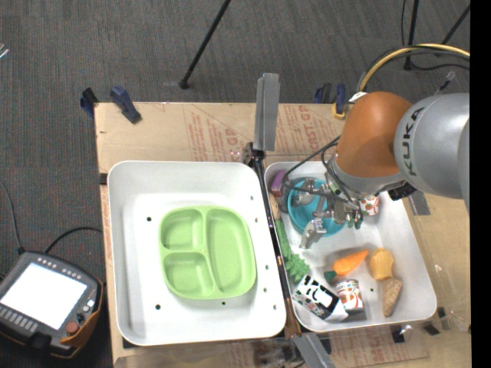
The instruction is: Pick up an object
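A brown cardboard sheet point(192, 133) is laid under 2 shallow white plastic bins point(126, 205). A handheld pendant with a pale screen point(47, 301) is seen on grey carpet point(92, 37), lower left.

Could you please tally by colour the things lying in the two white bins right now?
Green: 2, the divided plate and a leafy toy.
Teal: 1, the bowl.
Orange: 1, the carrot.
Tan: 2, two toy foods.
Black and white: 1, the carton.
Red and white: 1, the can.
Purple: 1, a small piece.
Total: 9.
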### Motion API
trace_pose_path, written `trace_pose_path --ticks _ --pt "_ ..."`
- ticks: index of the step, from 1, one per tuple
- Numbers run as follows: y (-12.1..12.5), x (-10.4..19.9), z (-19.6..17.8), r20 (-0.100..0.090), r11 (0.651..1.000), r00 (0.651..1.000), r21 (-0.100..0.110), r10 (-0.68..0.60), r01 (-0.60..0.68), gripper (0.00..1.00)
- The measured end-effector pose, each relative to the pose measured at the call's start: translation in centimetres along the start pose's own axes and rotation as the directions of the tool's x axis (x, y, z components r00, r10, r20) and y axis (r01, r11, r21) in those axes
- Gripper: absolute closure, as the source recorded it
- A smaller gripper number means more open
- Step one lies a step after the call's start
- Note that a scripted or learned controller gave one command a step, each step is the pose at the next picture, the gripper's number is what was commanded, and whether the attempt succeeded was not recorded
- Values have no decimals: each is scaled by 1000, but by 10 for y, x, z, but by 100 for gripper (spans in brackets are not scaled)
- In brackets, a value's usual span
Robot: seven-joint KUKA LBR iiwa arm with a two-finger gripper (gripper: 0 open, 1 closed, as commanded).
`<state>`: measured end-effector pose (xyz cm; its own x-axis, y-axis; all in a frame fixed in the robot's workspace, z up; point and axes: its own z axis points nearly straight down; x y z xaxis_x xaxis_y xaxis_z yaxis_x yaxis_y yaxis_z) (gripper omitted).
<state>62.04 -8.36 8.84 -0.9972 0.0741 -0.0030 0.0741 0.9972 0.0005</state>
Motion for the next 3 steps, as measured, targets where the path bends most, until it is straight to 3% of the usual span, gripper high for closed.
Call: trace_pose_path --ticks 1,2,3 --pt "-4 -19 1 -10 1000 1000 -1 -17 17 0" --pt "-11 -18 1 -6 999 999 -1 46 -46 0" --pt "-3 -12 1 -5 989 989 -1 147 -147 0"
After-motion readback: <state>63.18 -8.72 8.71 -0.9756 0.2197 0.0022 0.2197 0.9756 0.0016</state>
